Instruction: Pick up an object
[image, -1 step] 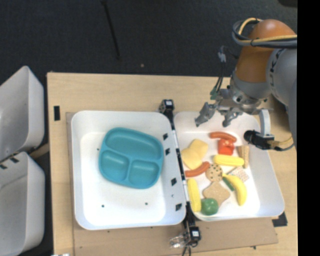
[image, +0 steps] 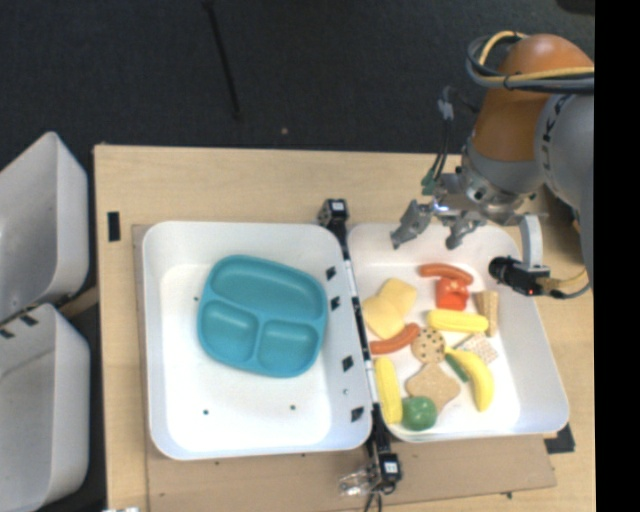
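The gripper (image: 432, 228) is seen above the far end of the right bin (image: 540, 400), its two fingers spread apart with nothing between them. No object is held, so the pick is judged not yet begun in earnest: everything remains to be done, from choosing a target to closing on it and lifting.

The candidate objects are all gathered in the right bin, well below the fingers in the view: a red sausage (image: 445, 271), a red block (image: 452, 293) just beneath it, a pale yellow wedge (image: 389, 306), an orange sausage (image: 395, 340), a cookie (image: 429, 345), a banana (image: 476, 376), a corn cob (image: 387, 388), a slice of toast (image: 432, 384) and a green lump (image: 419, 412). They lie crowded, several touching.

The left bin (image: 160, 400) is occupied by a blue divided plate (image: 262, 315). The red sausage is judged the nearest target
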